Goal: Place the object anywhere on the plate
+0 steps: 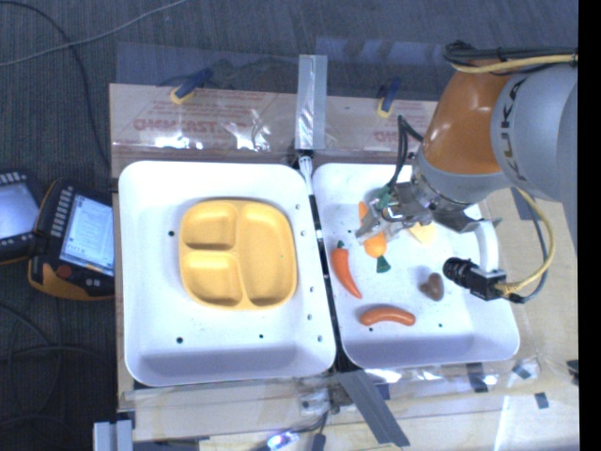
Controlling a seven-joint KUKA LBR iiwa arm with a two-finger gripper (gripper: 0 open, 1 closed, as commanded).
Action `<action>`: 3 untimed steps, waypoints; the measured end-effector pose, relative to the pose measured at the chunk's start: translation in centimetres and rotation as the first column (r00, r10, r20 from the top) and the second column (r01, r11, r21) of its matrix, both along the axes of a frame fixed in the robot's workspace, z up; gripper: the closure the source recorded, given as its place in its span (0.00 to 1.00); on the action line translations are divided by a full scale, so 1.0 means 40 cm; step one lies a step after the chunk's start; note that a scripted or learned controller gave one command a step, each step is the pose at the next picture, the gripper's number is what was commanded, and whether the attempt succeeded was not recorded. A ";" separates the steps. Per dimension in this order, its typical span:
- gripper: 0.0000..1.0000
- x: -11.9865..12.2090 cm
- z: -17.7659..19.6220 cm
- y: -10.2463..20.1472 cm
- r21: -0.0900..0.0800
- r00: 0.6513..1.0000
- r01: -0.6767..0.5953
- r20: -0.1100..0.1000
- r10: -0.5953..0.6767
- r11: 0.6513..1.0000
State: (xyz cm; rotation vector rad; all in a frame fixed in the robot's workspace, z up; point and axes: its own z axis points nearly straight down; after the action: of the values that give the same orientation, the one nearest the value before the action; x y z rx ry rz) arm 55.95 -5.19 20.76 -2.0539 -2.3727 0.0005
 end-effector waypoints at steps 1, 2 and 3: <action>1.00 0.013 -0.064 0.186 -0.003 0.998 -0.064 -0.002 0.064 0.998; 0.00 0.013 -0.064 0.186 -0.002 0.998 -0.064 -0.002 0.064 0.998; 1.00 0.013 -0.046 0.189 -0.001 0.998 -0.065 -0.005 0.065 0.998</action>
State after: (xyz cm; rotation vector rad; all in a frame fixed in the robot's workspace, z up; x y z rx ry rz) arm 56.48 2.36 18.92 -1.9735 -2.4360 0.0080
